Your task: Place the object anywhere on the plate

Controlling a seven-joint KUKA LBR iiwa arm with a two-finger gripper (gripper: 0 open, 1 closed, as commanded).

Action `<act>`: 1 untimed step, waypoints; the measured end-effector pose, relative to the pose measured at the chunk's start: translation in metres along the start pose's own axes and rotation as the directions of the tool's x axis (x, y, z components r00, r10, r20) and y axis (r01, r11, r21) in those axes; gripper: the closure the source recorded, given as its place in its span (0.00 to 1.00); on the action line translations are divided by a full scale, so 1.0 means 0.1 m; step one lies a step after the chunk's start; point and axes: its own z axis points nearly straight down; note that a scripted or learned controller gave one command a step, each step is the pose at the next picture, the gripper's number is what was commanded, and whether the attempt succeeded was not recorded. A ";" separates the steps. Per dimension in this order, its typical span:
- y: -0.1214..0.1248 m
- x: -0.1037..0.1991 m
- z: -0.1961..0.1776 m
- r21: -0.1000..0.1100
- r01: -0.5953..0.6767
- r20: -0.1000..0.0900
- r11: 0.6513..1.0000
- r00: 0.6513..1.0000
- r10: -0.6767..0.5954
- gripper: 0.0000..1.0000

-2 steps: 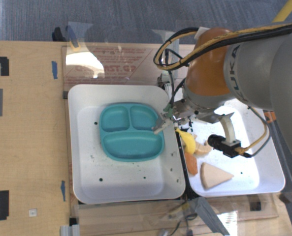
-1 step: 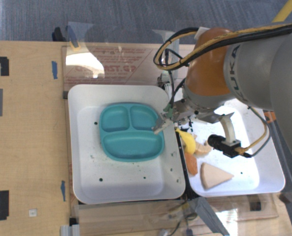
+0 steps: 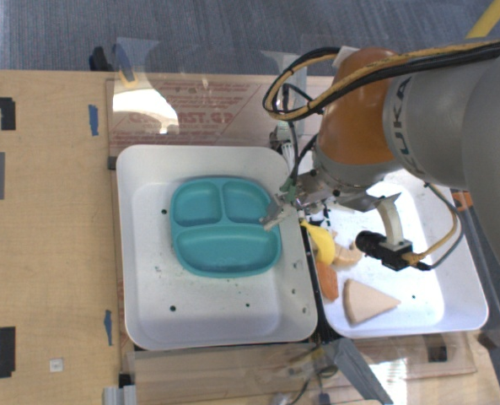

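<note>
Where the gripper (image 3: 276, 212) hangs over the right rim of the teal plate (image 3: 224, 226), its fingers are too small and blurred to judge. Plate sits in the left bin (image 3: 148, 310). Right bin (image 3: 460, 302) holds a banana (image 3: 321, 241), carrot (image 3: 328, 281) and tan wedge (image 3: 368, 302).

Just one camera, fixed up high and looking down at a slant on both bins (image 3: 140, 251), pretty close in. Arm (image 3: 418, 116) pokes in from the right, bench (image 3: 39, 251) runs off left.
</note>
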 end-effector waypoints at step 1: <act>0.00 0.00 0.00 0.000 0.000 0.000 1.000 1.000 0.000 0.00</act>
